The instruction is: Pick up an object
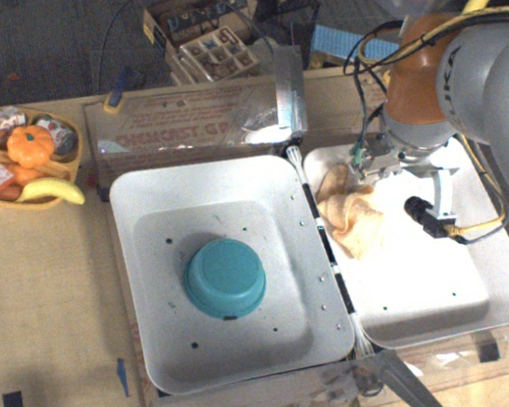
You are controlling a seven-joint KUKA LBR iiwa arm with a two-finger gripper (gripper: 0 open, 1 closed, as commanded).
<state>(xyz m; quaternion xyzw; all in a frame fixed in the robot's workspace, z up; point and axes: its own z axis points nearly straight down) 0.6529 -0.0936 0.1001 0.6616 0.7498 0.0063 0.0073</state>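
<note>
Grasp approach is judged in hand: the gripper (pixel 368 165) is positioned at the upper edge of the crumpled tan cloth (pixel 348 211), in the right bin (pixel 437 299) by its left wall. Finger state cannot be told. Next, a pinch on a raised fold is called for. Cloth is soft, wrinkled. A smooth, round teal bowl (pixel 226 278) is seated upside down in the left bin (pixel 143 213).

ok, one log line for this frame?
arm: over right bin | claw: at beige cloth, grip unclear | teal bowl: upside down in left bin
</note>
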